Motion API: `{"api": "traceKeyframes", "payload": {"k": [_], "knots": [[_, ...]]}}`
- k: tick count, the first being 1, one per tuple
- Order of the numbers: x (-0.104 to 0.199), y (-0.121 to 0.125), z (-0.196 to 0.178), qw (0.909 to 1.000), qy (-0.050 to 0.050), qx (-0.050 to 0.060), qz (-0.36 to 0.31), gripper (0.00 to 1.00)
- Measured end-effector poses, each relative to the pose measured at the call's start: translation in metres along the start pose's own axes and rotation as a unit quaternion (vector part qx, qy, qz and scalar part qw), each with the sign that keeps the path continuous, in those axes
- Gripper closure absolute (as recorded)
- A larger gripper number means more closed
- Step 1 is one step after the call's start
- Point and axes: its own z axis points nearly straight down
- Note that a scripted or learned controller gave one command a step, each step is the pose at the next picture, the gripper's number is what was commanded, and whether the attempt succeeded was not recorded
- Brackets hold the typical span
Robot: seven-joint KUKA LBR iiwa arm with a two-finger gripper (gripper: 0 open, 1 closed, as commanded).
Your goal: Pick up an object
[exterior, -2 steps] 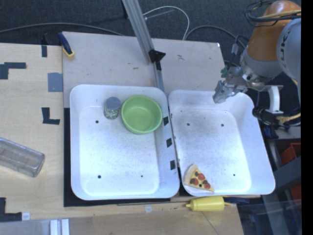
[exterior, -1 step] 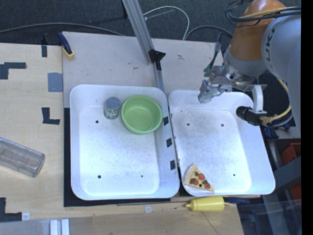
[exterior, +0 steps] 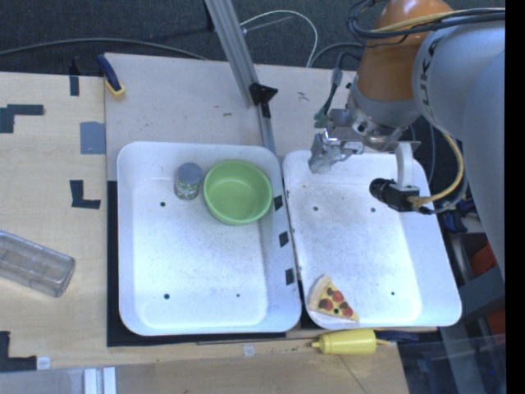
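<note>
1. A clear plastic container (exterior: 33, 265) is lying on its side on the bench, well left of both bins and out of play.
2. In the left bin (exterior: 143, 302), a small grey-lidded jar (exterior: 188, 180) is standing upright just beside a green bowl (exterior: 238, 191), the two nearly touching near the back wall. That closeness is likely making either one awkward to take from the side facing the other.
3. A toy pizza slice (exterior: 331, 299) is lying flat at the front left corner of the right bin (exterior: 426, 294), partly riding up on the rim (a hard spot for a straight descent, by the look of it).
4. A yellow bottle (exterior: 349, 341) is lying on its side on the bench, just in front of that bin.
5. The gripper (exterior: 321, 159) is hanging over the back left corner of the right bin, near the divide between bins; nothing is showing between its fingers, and whether they are spread or closed cannot be told.
6. The nearest candidates are seemingly the bowl and jar, across the divide; the metal pole (exterior: 238, 48) slanting above the bins may be crowding that approach.
</note>
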Motion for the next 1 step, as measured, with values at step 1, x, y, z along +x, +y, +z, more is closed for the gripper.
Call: {"api": "traceKeyframes", "payload": {"k": [1], "knots": [[0.0517, -0.0018, 0.0102, 1.0, -0.001, 0.001, 0.0, 1.0]]}}
